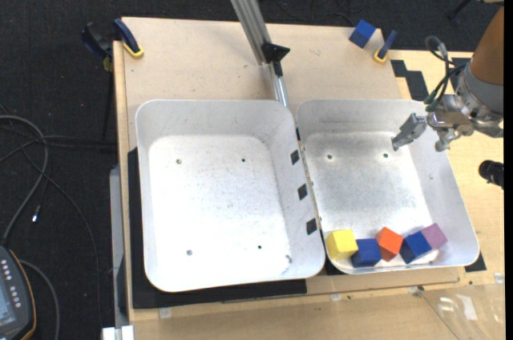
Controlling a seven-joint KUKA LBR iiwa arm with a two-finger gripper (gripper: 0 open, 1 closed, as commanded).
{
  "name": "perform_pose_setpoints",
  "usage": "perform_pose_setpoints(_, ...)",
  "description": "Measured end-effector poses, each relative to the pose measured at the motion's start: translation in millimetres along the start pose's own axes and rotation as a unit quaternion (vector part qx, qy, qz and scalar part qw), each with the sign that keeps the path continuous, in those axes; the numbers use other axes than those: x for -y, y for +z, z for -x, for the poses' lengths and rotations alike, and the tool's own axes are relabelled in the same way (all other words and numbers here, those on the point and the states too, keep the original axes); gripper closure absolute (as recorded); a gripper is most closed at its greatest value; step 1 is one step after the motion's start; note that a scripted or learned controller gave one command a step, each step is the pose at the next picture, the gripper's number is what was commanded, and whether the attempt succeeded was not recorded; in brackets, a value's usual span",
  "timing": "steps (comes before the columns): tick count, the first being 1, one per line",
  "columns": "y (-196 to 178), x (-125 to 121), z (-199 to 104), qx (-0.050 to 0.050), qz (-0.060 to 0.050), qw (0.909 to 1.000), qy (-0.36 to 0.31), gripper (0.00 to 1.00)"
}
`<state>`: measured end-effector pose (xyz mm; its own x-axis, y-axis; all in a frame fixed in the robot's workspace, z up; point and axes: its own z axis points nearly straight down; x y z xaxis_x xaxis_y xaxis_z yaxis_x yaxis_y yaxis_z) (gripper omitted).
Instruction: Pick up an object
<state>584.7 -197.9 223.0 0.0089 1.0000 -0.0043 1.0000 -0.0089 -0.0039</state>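
The two-finger metal gripper [427, 133] hangs with fingers spread and nothing between them, above the right white plastic bin's [365, 162] far right side. Five small foam cubes crowd its near wall; tight packing could make the fingers jam on neighbours.

The light tan wooden counter [200, 66] carries two shallow white plastic bins side by side: the left white bin [144, 194] at 9 o'clock, the right white bin [353, 122] at 3 o'clock, their inner rims touching. A blue cube [363, 33] rests on the counter at 1 o'clock. Yellow-tipped clamps [128, 40] grip its far edge.
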Motion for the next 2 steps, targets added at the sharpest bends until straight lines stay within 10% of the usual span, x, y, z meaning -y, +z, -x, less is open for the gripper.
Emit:
perform_pose_setpoints(1,130.6,-22.4,0.4,-0.002,0.002,1.0,-0.005,0.0)
perform_pose_setpoints(2,116.9,-23.5,0.9,-0.001,0.004,1.0,-0.004,1.0)
